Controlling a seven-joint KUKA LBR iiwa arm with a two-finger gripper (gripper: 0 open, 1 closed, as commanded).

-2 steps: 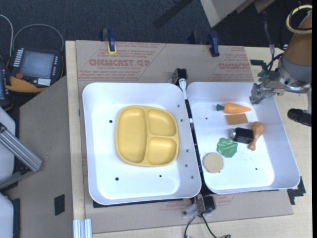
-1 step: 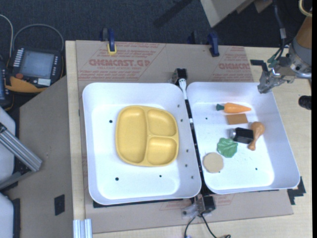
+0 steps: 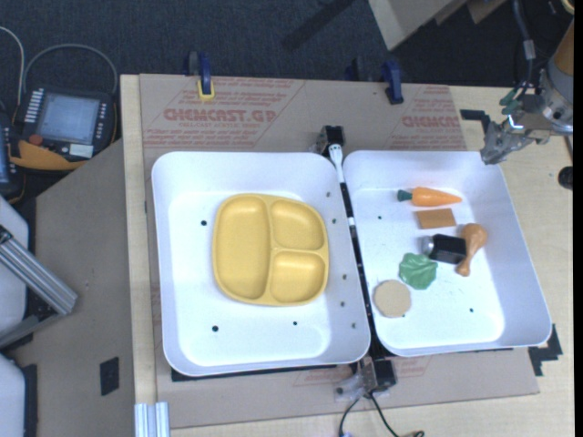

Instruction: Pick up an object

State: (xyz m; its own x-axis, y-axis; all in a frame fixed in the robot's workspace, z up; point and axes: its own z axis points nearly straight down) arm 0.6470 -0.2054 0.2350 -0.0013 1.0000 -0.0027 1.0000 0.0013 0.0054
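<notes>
Grey metallic end effector [image 3: 503, 141], black cable above; small teal marking

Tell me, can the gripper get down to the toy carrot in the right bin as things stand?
Probably yes. The gripper hangs near the right bin's far corner, and the carrot lies uncovered at the top of the group, nothing stacked on it.
</notes>
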